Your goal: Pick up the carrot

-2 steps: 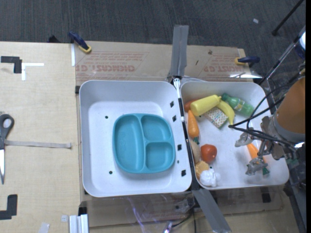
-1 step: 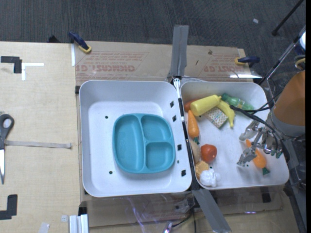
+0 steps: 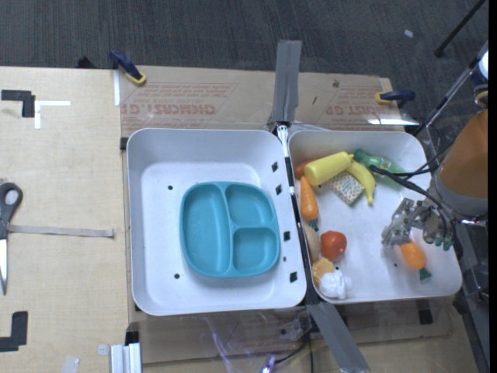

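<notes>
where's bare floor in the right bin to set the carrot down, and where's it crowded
Bare floor lies mid-bin, between the tomato and the gripper, below the cracker. The carrot sits by the gripper. Crowded: the left wall, and the top around the banana.

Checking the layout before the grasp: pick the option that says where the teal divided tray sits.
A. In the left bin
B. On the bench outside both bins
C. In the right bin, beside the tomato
A: the teal divided tray lies flat in the left bin, apart from the toy food in the right bin.
</notes>
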`<state>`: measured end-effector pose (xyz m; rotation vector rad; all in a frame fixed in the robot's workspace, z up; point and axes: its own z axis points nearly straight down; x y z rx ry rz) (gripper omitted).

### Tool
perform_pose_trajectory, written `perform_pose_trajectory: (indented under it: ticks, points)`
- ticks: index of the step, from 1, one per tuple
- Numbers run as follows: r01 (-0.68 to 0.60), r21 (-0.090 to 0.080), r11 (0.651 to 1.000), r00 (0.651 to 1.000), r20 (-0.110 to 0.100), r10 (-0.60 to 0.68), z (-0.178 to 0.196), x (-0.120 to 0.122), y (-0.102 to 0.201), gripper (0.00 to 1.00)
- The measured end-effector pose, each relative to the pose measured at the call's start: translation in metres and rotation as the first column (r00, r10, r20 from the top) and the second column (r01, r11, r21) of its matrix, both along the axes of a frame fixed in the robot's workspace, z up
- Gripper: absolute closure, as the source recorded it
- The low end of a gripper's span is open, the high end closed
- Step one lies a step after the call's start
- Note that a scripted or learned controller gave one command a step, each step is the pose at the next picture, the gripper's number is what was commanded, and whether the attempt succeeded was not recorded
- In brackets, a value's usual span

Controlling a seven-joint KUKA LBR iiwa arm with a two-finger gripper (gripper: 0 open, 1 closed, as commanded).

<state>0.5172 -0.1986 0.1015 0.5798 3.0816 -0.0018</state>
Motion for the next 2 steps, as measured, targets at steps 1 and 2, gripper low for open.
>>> perform_pose_trajectory:
  ticks: [1,2]
  points:
    - [0.049,0.002,0.999,0.999,-0.001,-0.049,0.061,0.018,0.074,1.0]
    - [-0.257,0.001,0.966,0.966,-0.003,0.257,-0.009,-0.025,-0.022,1.0]
